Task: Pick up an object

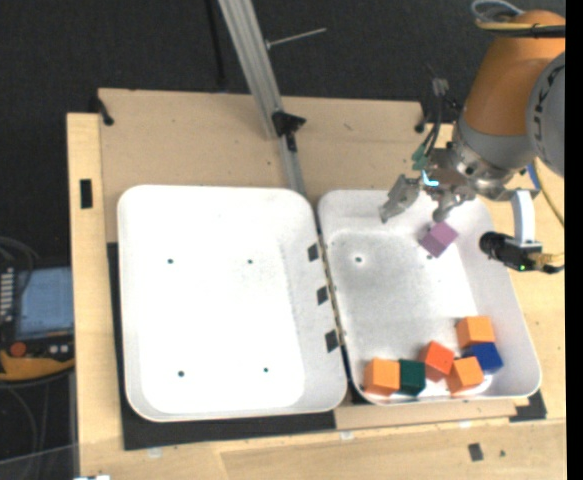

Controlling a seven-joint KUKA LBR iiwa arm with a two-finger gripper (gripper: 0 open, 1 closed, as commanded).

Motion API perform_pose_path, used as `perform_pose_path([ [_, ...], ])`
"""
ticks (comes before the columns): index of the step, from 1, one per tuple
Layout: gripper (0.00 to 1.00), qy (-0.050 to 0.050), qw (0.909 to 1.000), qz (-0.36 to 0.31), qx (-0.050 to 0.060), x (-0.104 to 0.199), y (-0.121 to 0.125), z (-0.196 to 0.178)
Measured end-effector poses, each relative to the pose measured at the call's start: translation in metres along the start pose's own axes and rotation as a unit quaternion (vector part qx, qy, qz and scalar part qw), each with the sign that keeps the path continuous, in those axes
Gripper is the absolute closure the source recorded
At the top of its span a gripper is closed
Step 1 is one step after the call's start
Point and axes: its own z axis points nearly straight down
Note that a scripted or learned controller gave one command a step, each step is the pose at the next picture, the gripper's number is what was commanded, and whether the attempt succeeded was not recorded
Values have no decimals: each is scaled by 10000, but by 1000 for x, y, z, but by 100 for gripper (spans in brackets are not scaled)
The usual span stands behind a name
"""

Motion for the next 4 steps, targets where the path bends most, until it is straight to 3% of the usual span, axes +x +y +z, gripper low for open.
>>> perform_pose_path([
  [1,0,-5,10000,-4,-26,0,1,-3],
  [4,0,-24,10000,37,-19,-6,0,137],
])
